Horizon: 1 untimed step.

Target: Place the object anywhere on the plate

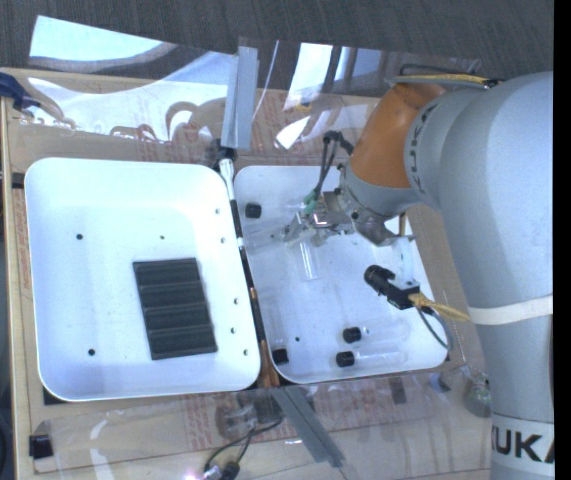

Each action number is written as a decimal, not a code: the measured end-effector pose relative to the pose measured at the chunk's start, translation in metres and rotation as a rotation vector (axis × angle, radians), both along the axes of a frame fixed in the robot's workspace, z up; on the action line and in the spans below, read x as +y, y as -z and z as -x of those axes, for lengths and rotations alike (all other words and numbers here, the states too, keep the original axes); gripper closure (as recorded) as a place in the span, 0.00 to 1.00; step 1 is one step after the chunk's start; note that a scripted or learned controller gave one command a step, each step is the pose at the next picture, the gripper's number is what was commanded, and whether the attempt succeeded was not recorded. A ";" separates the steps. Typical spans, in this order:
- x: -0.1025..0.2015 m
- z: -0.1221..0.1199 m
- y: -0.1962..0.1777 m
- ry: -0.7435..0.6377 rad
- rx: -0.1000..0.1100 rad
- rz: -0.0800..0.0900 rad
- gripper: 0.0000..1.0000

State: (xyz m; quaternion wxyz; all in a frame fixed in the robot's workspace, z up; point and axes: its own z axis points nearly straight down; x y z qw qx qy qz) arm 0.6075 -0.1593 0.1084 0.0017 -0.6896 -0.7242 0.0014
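The gripper (307,246), open or closed I cannot tell, hangs well right of the dark plate (173,308), and the small black pieces (350,336) lying farther right could easily slip from a grasp, being so small.

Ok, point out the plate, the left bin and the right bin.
plate (175,308), camera view, middle of its ribbed top
left bin (85,198), camera view, bare floor
right bin (315,310), camera view, bare floor
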 end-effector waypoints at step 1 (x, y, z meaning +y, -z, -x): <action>-0.006 -0.005 -0.091 0.061 -0.004 0.000 1.00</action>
